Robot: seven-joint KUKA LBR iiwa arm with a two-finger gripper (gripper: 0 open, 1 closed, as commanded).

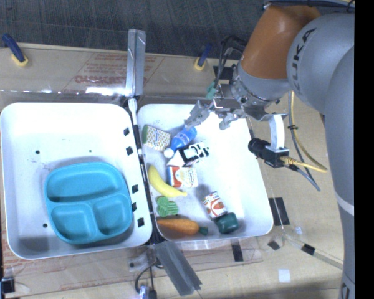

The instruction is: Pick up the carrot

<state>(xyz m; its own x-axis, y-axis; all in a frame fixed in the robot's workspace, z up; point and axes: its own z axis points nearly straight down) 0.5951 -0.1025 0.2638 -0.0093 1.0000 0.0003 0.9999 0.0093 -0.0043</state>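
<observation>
The carrot (177, 227) is orange with a green stub at its right end. It lies flat along the front wall of the right bin (255, 185), at its front left corner. My gripper (212, 117) hangs over the back of that same bin, far behind the carrot. Its two fingers (197, 112) are spread apart with nothing between them, so it is open. A blue bottle (182, 137) lies just below the left finger.
Between gripper and carrot lie a green-white packet (154, 136), a banana (162, 182), a small carton (184, 177), a green vegetable (167, 207) and a red-labelled bottle with a green cap (219, 213). The left bin (12, 167) holds a blue divided tray (87, 201).
</observation>
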